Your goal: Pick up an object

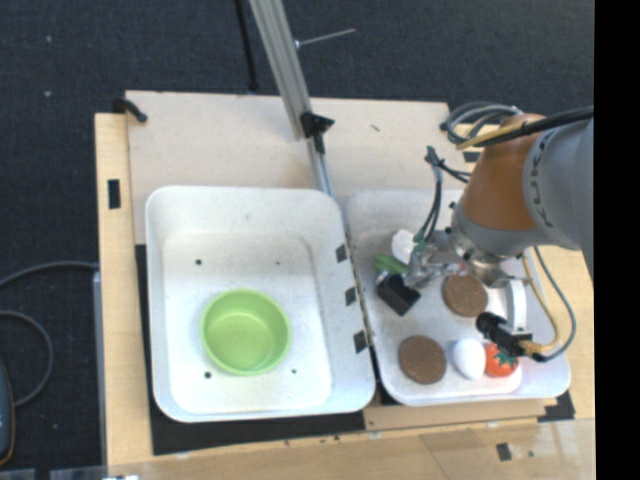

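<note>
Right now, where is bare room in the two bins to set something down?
The left bin has the most room: its whole upper half is bare, above the green bowl. The right bin is crowded: the gripper, two brown discs, a white egg and a red item fill it.

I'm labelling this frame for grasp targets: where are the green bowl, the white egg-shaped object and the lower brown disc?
round green plastic bowl [245,331]: camera view, inside bottom.
white egg-shaped object [468,358]: camera view, top surface.
lower flat brown disc [422,359]: camera view, centre of its face.
</note>
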Motion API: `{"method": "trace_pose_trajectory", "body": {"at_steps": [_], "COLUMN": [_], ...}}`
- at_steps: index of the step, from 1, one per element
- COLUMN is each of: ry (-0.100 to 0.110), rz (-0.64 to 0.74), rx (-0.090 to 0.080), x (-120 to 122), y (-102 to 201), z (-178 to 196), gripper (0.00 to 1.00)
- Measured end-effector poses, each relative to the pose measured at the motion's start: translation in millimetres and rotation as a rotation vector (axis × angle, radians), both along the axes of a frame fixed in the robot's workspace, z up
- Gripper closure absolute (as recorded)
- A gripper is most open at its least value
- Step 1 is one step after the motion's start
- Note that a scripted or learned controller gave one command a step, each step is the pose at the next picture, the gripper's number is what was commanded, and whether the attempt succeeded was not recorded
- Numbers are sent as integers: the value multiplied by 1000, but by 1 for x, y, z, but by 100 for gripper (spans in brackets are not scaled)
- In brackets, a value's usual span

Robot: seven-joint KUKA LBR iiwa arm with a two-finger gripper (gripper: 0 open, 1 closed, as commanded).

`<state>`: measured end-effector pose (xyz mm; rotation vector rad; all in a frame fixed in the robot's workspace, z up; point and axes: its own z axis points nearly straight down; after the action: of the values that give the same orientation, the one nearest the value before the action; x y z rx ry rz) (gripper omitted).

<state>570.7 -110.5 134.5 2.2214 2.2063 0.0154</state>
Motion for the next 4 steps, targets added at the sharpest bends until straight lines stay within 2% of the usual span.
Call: {"method": "trace_pose_trajectory", "body": {"at_steps": [2, 3, 4], "ry": [13, 9, 15], "rz": [8, 10, 12], "rx": [-1, 0, 1], "x": [1, 2, 9], "y": [-11, -12, 37], "z": [97, 128, 116], "gripper": [100, 100, 100]}}
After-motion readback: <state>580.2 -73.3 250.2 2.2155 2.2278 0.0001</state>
